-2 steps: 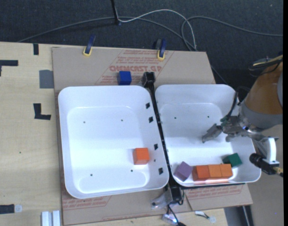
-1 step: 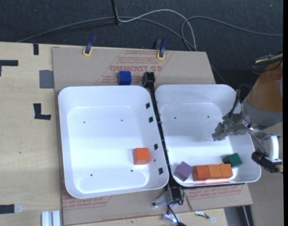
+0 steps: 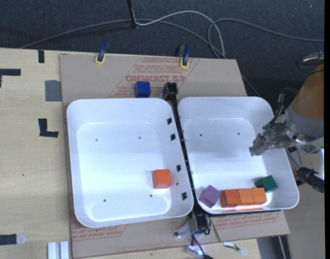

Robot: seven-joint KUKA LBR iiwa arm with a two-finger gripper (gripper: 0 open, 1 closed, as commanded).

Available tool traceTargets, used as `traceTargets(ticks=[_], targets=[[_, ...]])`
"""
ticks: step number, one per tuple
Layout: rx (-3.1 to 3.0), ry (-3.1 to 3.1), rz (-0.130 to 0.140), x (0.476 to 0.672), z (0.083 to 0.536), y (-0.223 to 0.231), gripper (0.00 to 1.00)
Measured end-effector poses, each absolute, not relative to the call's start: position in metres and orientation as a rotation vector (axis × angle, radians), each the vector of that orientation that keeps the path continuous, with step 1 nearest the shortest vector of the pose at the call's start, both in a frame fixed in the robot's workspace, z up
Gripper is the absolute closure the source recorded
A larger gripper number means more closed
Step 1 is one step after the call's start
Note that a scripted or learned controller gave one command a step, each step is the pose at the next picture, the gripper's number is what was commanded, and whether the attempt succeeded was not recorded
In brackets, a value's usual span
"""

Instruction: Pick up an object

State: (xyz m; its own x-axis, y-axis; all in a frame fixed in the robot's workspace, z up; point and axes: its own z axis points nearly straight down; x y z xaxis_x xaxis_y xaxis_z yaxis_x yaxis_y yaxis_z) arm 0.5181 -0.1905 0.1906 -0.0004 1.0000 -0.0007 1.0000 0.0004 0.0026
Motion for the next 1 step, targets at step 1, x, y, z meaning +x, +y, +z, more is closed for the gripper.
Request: traceTargets(ticks=[1], targets=[[2.218,2.219,0.004,0.525,0.251,-0.1915,1.0]])
